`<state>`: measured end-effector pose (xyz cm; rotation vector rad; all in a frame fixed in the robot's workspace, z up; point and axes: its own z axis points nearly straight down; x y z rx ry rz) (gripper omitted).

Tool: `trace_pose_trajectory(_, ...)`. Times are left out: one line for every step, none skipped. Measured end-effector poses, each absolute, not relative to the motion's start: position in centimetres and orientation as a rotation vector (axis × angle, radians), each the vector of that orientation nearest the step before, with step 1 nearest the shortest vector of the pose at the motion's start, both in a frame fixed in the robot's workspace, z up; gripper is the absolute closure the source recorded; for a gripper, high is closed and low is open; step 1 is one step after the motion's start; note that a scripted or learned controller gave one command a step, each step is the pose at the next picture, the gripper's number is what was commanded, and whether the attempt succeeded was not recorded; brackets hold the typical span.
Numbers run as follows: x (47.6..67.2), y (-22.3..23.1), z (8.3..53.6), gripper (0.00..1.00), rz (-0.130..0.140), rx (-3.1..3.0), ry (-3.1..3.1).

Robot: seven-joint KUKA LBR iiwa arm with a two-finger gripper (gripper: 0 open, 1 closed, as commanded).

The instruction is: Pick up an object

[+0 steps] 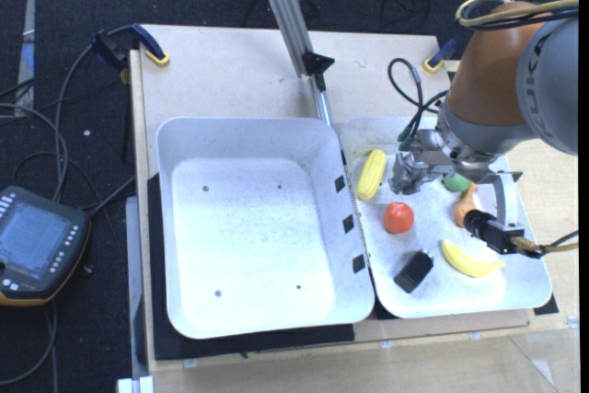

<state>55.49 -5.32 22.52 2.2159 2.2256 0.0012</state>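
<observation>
gripper (406, 177): low in right bin (525, 294), grip state cannot tell | target: corn cob (372, 173) just left of gripper, long axis running up-down along bin's left wall | tomato (398, 217) just below gripper

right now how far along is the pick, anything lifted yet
Nothing looks lifted. The yellow corn cob, red tomato, black block and yellow banana all lie in the right white bin. The tool hangs low between cob and tomato. Grasping and lifting remain.
</observation>
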Motion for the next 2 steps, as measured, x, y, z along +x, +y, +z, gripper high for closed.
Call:
trace_pose_trajectory(57.4,0.2,21.8,1.00,0.001,2.216,2.228)
trace_pose_trajectory(58.9,5.3,23.2,1.00,0.002,2.216,2.227)
